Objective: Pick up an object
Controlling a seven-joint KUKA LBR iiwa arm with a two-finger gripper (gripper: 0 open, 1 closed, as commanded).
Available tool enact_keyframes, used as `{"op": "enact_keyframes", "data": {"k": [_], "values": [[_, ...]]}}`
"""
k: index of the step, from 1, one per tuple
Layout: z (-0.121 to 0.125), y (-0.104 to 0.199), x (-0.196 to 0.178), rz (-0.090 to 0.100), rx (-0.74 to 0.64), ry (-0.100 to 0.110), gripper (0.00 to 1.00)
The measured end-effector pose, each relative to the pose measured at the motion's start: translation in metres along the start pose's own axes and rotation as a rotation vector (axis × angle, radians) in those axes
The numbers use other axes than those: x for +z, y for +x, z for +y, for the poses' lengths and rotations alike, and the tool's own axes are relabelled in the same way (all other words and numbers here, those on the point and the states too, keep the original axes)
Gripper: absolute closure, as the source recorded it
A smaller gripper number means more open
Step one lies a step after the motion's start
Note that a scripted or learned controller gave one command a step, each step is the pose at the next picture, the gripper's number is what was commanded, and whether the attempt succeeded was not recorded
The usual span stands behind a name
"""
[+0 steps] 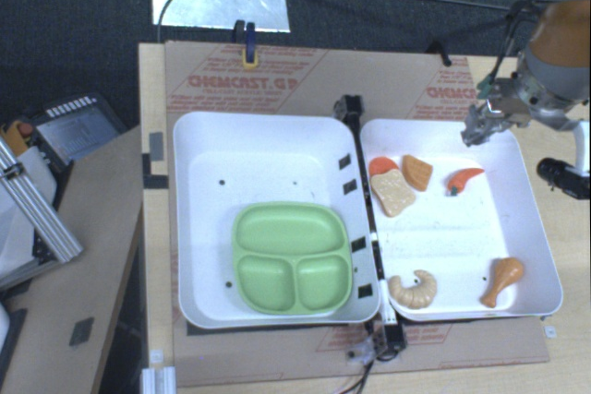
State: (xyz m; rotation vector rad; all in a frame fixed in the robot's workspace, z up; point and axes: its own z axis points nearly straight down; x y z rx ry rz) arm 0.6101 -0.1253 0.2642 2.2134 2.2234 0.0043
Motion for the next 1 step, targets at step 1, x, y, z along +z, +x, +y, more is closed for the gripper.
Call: {"op": "enact_keyframes", "data": {"k": [1], "values": [[0.0011,-0.0001,-0.0243,0.001,0.0,0.001,1.0]]}}
